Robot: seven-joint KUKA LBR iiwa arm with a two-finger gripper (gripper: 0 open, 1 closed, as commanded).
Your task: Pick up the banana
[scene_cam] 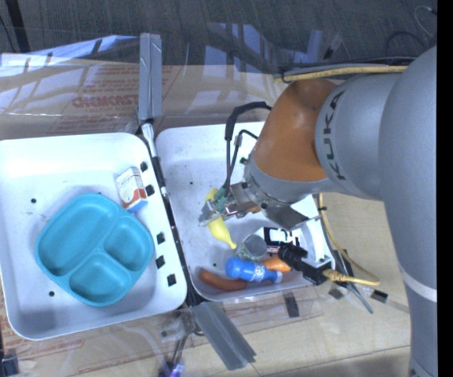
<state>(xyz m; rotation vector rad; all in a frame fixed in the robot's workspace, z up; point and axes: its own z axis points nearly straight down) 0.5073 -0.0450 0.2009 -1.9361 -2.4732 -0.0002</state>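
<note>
The banana (221,230) is a small yellow piece lying in the right bin (185,157), near its middle. My gripper (214,207) hangs right over the banana's upper end, touching or nearly touching it. The grey arm with its orange band comes in from the right and covers much of the bin's far right part. The wrist hides where the gripper meets the banana.
A blue bottle (246,270), an orange piece (278,265), a brown sausage (221,280) and a clear cup (252,247) crowd the right bin's near edge, just below the banana. The left bin (22,163) holds a blue divided plate (94,247) and a small carton (129,186).
</note>
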